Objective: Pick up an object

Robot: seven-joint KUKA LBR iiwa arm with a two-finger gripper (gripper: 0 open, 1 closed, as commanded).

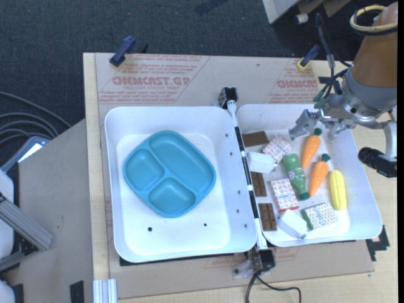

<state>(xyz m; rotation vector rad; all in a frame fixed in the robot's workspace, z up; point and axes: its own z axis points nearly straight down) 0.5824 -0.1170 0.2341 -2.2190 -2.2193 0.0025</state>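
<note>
Pincer [314,124] hangs above upper carrot [310,151], its opening impossible to tell

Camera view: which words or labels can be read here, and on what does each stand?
"CHEMCAST GP": red print on the brown board behind the left bin.
The same print, cut off, behind the right bin.
Packets: red-and-white print too small to read.

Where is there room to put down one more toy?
The left bin has bare white floor all round the blue plate, widest along its front edge. The right bin is crowded: carrots, bottle, banana and packets fill its middle, leaving a small bare corner at the top, beside the claw.
</note>
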